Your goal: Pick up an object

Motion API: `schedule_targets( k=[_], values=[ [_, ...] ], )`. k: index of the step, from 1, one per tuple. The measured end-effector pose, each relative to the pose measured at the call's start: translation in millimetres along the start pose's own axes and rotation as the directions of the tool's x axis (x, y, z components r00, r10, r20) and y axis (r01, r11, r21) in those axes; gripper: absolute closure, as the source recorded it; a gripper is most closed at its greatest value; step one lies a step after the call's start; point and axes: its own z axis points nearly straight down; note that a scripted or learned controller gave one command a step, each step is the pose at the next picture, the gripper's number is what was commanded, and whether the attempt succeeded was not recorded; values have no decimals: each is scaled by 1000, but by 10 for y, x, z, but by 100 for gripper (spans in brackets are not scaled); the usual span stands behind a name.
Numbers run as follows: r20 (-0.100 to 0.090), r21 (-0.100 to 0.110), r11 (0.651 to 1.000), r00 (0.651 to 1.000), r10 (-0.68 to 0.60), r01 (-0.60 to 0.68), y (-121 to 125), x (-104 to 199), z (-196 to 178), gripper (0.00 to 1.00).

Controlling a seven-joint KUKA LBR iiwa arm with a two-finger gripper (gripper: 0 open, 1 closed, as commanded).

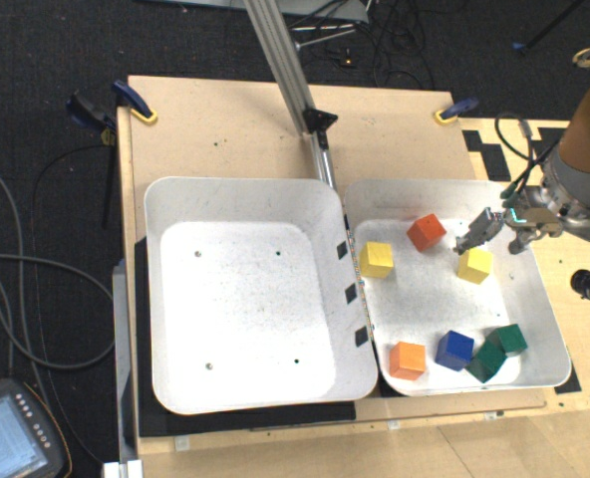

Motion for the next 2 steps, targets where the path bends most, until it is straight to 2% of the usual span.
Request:
schedule_targets(
  k=[1, 2],
  values=[
    [2, -4, 1000, 1000, 0, 0, 9, -1, -23, 0],
    [0, 1, 1000, 1000, 2, -2, 27, 13, 618, 0]
  ],
)
